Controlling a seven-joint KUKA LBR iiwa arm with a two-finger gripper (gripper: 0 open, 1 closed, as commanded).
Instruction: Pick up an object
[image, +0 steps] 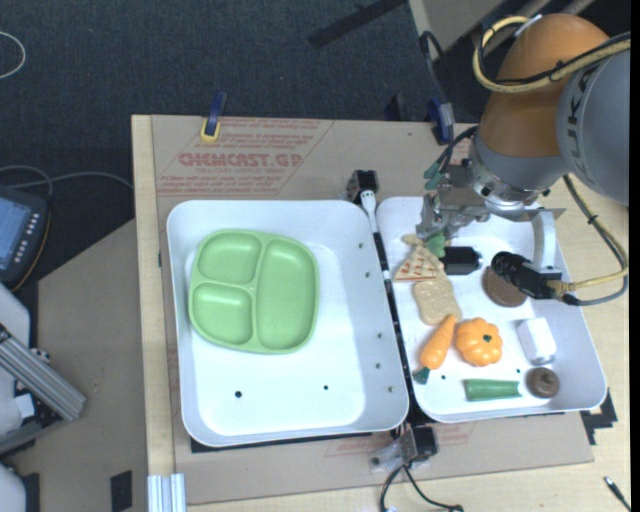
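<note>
Two shallow white bins sit side by side on the table, which is covered by a brown sheet printed in red with "CHEMCAST GP" and smaller lines too fine to read. The left bin holds one item: a light green divided plate with three compartments, lying flat toward the bin's far left portion. The right bin carries all the small objects, packed close together. Near its far left lies a tan waffle-patterned wedge, and just below it a pale cracker-like piece. An orange carrot lies aslant beside an orange pumpkin. Below these sits a green pepper-like piece, with a small brown round item to its right. A white cylinder lies near the right wall, and a brown disc is partly covered by a black fitting with cable. A small black block rests just right of the wedge.

The jaws hang over the far left part of the right bin, just above the wedge; cables and hardware crowd them, and I cannot tell whether they are wide or narrow. Nothing is seen between them. Blue and yellow clamps pin the sheet at the table's far edge.
</note>
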